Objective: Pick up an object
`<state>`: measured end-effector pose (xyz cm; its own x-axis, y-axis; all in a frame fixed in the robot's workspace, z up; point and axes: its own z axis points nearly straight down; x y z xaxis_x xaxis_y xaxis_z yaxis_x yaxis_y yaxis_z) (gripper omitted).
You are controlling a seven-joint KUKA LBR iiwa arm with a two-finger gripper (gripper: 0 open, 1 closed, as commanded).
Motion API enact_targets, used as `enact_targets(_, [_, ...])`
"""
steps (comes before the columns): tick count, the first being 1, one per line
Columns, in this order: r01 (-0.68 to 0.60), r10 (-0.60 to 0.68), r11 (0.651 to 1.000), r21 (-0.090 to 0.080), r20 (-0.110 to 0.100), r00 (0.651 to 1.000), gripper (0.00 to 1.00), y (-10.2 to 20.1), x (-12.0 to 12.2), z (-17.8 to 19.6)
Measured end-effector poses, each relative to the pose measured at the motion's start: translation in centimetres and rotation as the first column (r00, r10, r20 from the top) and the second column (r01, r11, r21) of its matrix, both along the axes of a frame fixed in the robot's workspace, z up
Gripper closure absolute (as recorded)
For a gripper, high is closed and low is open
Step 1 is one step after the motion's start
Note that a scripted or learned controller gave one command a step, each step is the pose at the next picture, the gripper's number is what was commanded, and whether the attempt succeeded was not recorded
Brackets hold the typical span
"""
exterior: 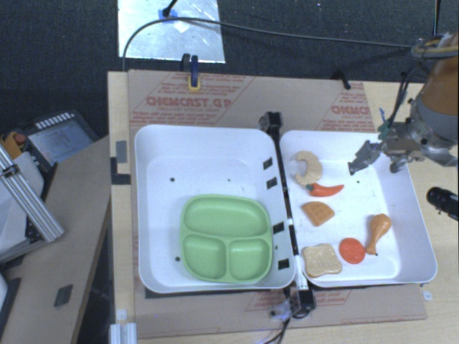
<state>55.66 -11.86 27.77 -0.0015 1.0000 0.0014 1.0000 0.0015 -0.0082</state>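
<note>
Six toy foods lie in the right white bin [419, 253]: pale croissant [309, 165], red-orange chilli pepper [326, 189], orange wedge [318, 212], toast slice [321, 260], red tomato round [351, 250], tan drumstick [378, 230]. Above the bin's far right part hangs the grey two-finger gripper [379, 159], fingers spread, pinching nothing. Over left, a green divided plate [226, 236] sits in the other bin [154, 192].

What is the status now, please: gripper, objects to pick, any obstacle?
Two-finger gripper open, above right white bin, holding nothing. Orange-red chili pepper toy nearest, untouched. Nothing in the way.
</note>
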Motion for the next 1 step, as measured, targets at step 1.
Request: enact_targets(1, [-0.002,0.002,1.000,-0.002,0.010,1.000,0.00,0.01,0.18,0.50])
